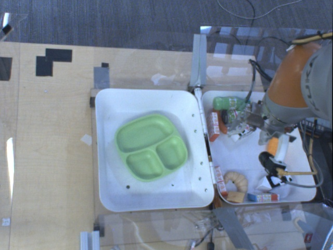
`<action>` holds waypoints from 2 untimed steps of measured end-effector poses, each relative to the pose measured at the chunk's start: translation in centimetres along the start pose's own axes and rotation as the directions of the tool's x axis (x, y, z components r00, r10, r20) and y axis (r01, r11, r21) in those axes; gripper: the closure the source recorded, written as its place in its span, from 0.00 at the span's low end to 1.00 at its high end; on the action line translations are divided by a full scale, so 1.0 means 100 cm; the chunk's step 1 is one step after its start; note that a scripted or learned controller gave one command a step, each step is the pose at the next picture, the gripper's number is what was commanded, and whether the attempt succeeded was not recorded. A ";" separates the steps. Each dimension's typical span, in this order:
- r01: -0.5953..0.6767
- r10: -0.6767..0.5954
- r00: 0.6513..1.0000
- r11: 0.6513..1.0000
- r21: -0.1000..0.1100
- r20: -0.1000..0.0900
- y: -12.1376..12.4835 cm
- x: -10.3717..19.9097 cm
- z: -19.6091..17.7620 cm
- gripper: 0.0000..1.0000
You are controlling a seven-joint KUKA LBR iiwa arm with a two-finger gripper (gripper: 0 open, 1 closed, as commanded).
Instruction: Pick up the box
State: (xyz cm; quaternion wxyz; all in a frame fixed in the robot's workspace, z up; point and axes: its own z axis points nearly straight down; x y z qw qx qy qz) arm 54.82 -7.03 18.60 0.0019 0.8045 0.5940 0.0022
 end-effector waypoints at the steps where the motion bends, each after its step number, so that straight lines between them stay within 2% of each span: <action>1: -0.141 0.141 0.990 0.990 0.002 0.000 0.001 0.035 0.001 0.00; 2: -0.161 0.161 0.987 0.987 0.003 0.001 -0.047 -0.037 0.008 0.00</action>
